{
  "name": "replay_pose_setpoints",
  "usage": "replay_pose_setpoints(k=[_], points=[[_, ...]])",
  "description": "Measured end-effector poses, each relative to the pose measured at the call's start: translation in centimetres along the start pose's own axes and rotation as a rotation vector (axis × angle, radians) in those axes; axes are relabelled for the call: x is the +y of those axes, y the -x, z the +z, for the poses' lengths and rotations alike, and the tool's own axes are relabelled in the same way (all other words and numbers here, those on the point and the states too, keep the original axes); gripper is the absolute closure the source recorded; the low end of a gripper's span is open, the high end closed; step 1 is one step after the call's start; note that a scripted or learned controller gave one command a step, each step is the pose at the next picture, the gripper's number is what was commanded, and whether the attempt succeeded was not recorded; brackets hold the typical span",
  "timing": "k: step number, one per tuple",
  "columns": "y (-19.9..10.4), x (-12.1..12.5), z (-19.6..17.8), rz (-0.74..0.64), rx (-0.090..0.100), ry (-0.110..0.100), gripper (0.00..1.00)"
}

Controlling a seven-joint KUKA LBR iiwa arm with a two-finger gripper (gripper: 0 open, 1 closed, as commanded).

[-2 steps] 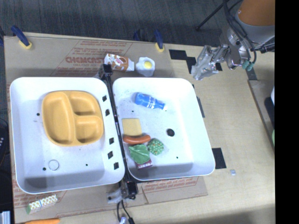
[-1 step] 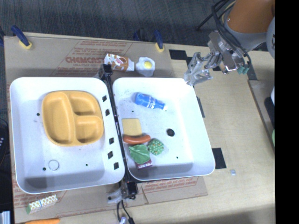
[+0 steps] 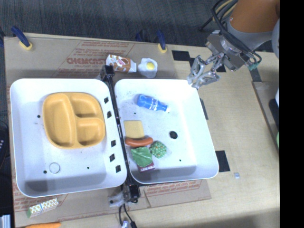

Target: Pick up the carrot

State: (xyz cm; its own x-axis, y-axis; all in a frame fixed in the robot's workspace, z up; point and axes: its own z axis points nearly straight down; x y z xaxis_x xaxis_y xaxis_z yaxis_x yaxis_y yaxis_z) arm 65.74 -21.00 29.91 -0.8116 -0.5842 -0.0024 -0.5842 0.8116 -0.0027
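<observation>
At the near edge of the bench, a small green-patterned packet [image 3: 43, 206] is seen lying on the cardboard sheet [image 3: 175, 190], just outside the front corner of the left bin [image 3: 21, 141]. That bin is occupied by a yellow sectioned plate [image 3: 73, 119]. In the right bin [image 3: 202, 141], the carrot [image 3: 138, 141], an orange-red stick lying crosswise, is found close to the dividing wall, touching the lower edge of a tan block [image 3: 133, 127]. Just in front of it, a green leafy packet [image 3: 142, 157] and a green knobbly ball [image 3: 158, 149] are set side by side. A blue bottle [image 3: 152, 103] is laid on its side nearer the far wall. Beyond the bins, a brown-and-white carton [image 3: 118, 63] and a white-and-yellow egg toy [image 3: 148, 67] are placed on the cardboard. The gripper [image 3: 203, 78] is held above the right bin's far right corner, well apart from the carrot, its fingers spread and nothing caught between them.
</observation>
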Motion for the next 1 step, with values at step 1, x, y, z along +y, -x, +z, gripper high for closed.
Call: replay_pose_setpoints(k=[1], points=[[0.00,0.00,-3.00,-0.237,0.000,0.001,1.00]])
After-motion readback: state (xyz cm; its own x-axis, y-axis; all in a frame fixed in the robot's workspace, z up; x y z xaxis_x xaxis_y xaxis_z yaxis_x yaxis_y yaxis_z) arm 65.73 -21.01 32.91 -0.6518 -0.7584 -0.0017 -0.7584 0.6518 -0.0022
